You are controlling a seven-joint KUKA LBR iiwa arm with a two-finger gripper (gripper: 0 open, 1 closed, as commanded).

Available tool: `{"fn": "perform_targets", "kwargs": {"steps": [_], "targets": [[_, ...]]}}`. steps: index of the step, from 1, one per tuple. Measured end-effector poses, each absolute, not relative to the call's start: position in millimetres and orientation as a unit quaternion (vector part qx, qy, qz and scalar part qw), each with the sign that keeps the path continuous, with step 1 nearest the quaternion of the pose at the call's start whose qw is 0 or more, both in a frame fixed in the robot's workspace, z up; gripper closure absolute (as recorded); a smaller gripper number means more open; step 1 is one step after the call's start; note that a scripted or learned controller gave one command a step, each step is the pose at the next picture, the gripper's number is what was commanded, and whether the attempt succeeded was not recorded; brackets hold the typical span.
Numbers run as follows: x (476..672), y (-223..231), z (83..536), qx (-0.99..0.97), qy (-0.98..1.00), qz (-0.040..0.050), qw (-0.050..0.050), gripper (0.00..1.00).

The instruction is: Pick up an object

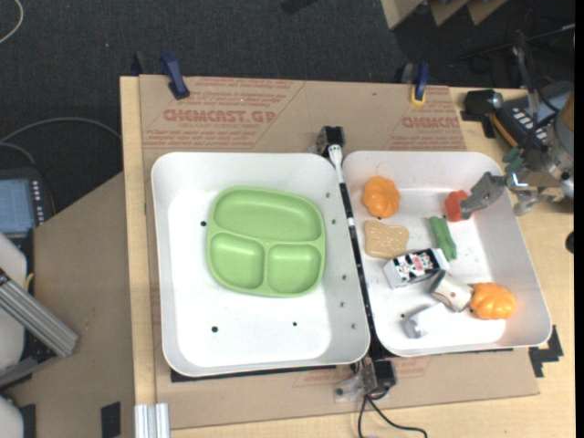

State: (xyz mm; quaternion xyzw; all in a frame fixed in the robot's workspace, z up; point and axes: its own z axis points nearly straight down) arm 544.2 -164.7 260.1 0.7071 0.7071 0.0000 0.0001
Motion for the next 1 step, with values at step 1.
{"fn": "perform_targets", "kwargs": {"steps": [1], "targets": [[475.5,-115.0,222.2,0.707,0.708,-0.0017,-0.005,0.00]]}}
